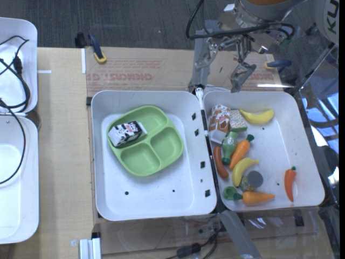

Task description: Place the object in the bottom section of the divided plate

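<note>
Pincer hangs spread and empty. Down-left of it, we note the milk carton lying in the divided plate; light, rigid, we judge; grasp across its flat sides.

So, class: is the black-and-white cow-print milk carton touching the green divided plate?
Touching: the camera view shows the carton lying inside the plate's upper-left compartment.

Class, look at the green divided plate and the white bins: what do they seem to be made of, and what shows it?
Green divided plate: probably moulded plastic, matte, with even colour, rounded ridges and soft sheen. White bins: likely thin formed plastic with a smooth, slightly glossy finish, judging by the rounded corners and rolled rims.
</note>
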{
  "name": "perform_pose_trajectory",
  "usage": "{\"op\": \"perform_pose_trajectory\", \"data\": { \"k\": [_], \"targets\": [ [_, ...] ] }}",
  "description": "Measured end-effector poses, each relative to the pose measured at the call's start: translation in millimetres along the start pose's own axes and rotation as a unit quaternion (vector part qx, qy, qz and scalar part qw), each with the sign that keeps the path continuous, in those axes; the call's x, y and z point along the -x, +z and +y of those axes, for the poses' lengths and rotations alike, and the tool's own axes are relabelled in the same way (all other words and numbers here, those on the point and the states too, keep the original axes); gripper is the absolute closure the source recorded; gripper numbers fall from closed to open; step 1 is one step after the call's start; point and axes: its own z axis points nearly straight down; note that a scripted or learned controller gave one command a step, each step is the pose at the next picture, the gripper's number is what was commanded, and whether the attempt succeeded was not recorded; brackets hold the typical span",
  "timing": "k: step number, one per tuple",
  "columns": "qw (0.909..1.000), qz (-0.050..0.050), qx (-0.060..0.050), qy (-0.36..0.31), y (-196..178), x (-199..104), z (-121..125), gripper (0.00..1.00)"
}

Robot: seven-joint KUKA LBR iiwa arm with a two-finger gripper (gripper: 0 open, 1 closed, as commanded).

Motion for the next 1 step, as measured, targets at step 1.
{"op": "perform_pose_trajectory", "data": {
  "k": [1],
  "targets": [
    [0.9934, 0.000, 0.000, -0.114, 5.1, -27.2, -21.2, 0.00]
  ]
}}
